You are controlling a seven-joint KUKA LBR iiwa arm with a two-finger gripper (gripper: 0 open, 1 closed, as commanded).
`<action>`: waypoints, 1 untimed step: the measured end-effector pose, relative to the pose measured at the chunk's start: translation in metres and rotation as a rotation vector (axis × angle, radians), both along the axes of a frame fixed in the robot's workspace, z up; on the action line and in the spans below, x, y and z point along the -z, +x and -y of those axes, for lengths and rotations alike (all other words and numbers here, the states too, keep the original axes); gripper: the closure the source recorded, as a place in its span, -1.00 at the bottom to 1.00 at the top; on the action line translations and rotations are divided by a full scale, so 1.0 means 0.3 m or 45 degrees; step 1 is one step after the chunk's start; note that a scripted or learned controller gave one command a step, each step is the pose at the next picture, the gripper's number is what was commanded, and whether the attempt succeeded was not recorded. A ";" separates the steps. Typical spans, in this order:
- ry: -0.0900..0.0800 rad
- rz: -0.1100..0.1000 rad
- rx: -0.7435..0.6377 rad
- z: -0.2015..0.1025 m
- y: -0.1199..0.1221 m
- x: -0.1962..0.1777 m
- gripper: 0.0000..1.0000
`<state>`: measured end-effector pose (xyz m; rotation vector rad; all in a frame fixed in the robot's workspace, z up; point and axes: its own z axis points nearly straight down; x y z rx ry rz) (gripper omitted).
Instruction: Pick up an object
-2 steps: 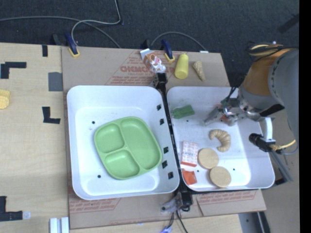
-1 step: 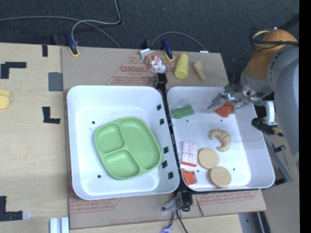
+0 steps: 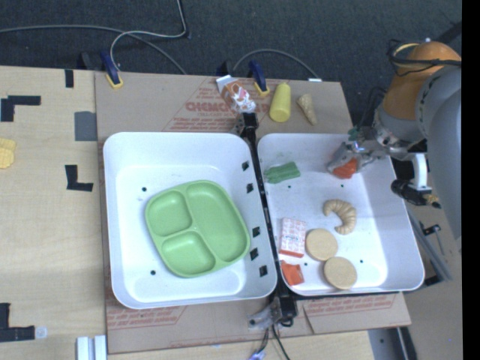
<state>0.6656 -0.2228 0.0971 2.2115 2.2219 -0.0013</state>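
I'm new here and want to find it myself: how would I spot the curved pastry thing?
Look at the right-hand white bin, the one without the green divided plate. Near its middle, above two round flat biscuits, lies the croissant. It is the only curved, ridged, tan piece; its neighbours are flat discs or a wrapped packet.

A small red-orange thing (image 3: 345, 170) sits at the far right side of the right bin (image 3: 375, 276), up by the back wall. The end effector (image 3: 349, 156) is right on top of it, touching it. Its shape is too small and hidden to tell
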 end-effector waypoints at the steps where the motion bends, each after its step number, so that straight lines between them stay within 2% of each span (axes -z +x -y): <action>1: 0.008 -0.002 0.002 -0.291 0.007 0.037 1.00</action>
